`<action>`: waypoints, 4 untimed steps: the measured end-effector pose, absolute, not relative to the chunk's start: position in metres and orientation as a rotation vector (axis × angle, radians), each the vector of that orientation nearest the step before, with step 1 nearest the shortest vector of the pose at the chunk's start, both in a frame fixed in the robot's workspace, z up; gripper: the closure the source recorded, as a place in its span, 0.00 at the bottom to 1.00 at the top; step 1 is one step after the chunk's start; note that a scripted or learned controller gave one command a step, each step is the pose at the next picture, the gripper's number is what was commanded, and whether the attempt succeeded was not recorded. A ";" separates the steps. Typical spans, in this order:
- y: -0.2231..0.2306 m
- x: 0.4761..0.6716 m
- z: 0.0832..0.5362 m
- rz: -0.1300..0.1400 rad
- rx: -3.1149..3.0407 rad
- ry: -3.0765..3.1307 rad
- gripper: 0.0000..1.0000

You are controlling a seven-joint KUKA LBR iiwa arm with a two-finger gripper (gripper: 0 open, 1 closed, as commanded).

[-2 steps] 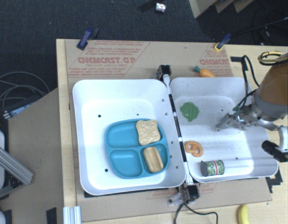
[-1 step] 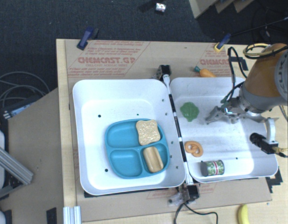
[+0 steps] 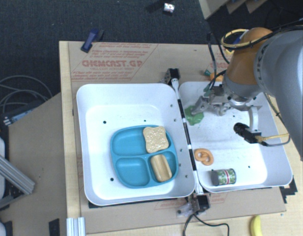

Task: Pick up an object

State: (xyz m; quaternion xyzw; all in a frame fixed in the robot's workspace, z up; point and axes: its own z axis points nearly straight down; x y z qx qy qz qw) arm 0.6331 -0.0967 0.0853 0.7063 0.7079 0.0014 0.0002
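Here we judge the grasp step: the grey two-finger gripper (image 3: pixel 206 103) sits low in the right white bin (image 3: pixel 269 173), right at the small green crumpled object (image 3: pixel 194 116); we cannot tell its state, and next it needs a firm close and a straight lift. Nearer the camera from that green object lie an orange pretzel-shaped ring (image 3: pixel 204 156) and a small green-labelled tin can (image 3: pixel 223 176). Left of it, the left white bin (image 3: pixel 92 132) holds a blue three-compartment plastic tray (image 3: pixel 125 149) with a tan cracker square (image 3: pixel 155 138) and a tan bread roll (image 3: pixel 161 167).

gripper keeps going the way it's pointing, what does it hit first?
Most likely the green object by the right bin's left wall: the gripper points down-left at it. Height above it is unclear from this view.
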 end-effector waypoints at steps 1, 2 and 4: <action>-0.113 0.633 0.085 0.001 2.221 2.219 0.00; -0.190 0.608 0.129 -0.001 2.220 2.217 0.00; -0.096 0.636 0.085 0.002 2.221 2.221 0.00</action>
